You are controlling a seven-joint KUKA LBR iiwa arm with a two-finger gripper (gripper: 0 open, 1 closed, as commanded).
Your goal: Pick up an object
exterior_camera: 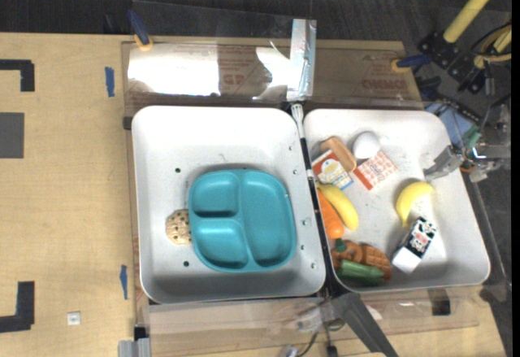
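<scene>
- Tool [465, 158] is sitting at the right rim of the right bin [455, 266]; whether it is clenched or released, I cannot tell.
- Nothing is showing between its tips.
- Yellow lemon-like piece [413, 199] is lying just left of and below the tool, nearest of the lot, so likely the target.
- Its long axis is running slantwise, upper right to lower left.
- Black-and-white carton [416, 243] is resting just below the lemon piece, close enough to be crowding a grasp.
- Judgement: the coming move is calling for a short reach leftward into the bin.
</scene>
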